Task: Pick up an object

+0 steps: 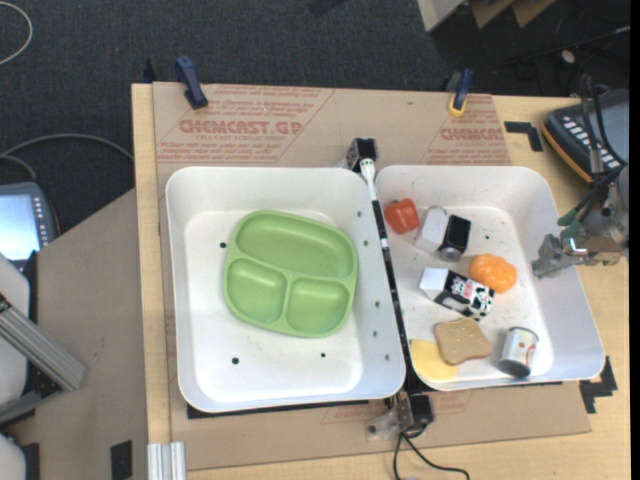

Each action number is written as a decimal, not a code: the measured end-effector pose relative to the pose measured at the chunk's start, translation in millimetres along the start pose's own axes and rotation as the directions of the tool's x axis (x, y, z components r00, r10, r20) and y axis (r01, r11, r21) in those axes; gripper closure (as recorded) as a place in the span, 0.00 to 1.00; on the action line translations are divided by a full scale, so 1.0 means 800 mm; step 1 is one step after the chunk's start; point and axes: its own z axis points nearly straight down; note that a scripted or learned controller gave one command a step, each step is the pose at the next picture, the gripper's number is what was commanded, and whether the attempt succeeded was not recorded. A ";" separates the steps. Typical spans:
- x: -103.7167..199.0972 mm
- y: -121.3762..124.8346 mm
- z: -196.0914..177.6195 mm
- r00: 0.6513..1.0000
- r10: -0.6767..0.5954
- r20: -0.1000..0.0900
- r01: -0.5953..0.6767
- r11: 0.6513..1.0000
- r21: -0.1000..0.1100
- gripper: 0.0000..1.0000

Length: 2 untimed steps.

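The right white bin [530, 193] holds several small objects. A red cup [402, 215] lies near its left wall, with a white and black block [445, 232] beside it. An orange rounded piece [493, 272] sits mid-bin, and a black and white patterned toy [458, 291] lies just left of it. Toward the front are a toast slice [461, 340], a yellow disc [428, 362] and a small grey can [517, 351]. My gripper [566, 249] hangs over the bin's right rim, to the right of the orange piece and apart from it, with nothing seen in it.
The left white bin [190, 298] holds a green divided plate [291, 272]. A black rod [380, 238] runs along the seam between the bins. Clamps [190, 80] grip the cardboard at the back. A handheld device [580, 133] lies at the far right.
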 end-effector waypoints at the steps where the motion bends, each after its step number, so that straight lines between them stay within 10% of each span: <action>1: 0.139 0.002 -0.134 1.000 -0.021 -0.009 0.021 1.000 -0.006 1.00; 2: 0.047 0.069 -0.057 1.000 -0.001 -0.004 0.001 1.000 0.012 1.00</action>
